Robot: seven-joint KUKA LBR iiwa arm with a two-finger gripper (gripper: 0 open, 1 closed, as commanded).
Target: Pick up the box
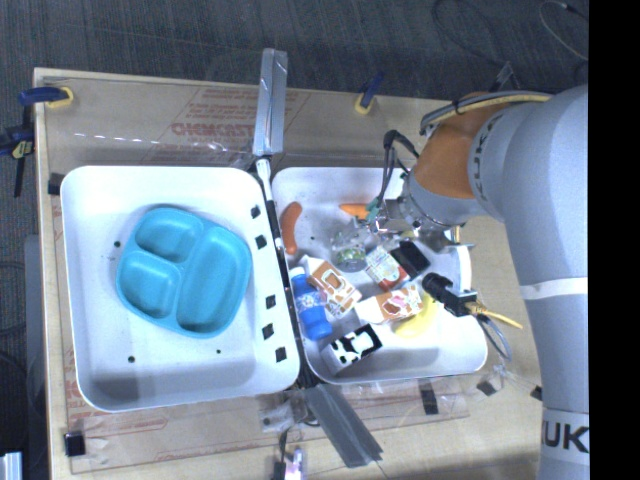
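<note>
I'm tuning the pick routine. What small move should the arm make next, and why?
Probably shift the tool a little toward the small orange-and-white box and lower it. The tool hangs over the clutter in the right bin, near a clear plastic item, and the box lies beside that, nearer the blue bottle, with nothing gripping it.

One fixed camera looks down slantwise on both white bins (80, 268).
</note>
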